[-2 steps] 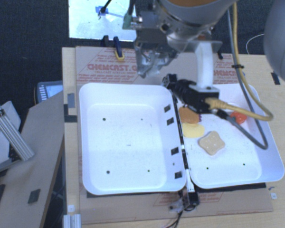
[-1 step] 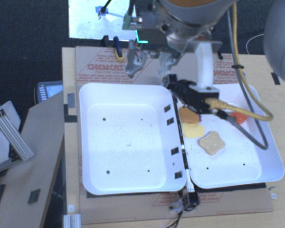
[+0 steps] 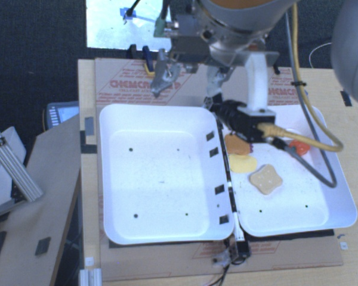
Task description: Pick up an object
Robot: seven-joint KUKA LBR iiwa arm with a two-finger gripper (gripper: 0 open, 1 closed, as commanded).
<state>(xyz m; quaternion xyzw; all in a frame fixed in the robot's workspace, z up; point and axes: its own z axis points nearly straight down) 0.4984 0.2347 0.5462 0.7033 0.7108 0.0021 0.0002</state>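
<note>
- Well up-view and left of the toast slice [image 3: 266,179], the gripper [image 3: 189,83] hangs with its two metal fingers spread wide and nothing between them.
- Pick candidates all lie close to the toast slice, on the floor of the right bin [image 3: 322,216]. A yellow disc [image 3: 243,164] sits just off its upper-left corner, and an orange-brown piece [image 3: 237,144] lies beyond that. A small red piece [image 3: 299,148] is up-view to its right.
- Toast slice: tan, squarish with rounded lobes, and thick enough to show a side edge — likely moulded plastic or foam.
- Yellow disc and orange-brown piece: thin, flat and smooth. Bin: glossy white and shallow, with sloped walls.
- Risk: the two thin pieces lie flush on the floor, so fingers may skid over them and shut on air.
- Risk: both crowd together left of the toast slice, near the bin wall. A descent there could clip the wall or shove two pieces at once.
- Toast slice looks the safest target, though a grip across one corner could let it twist out.
</note>
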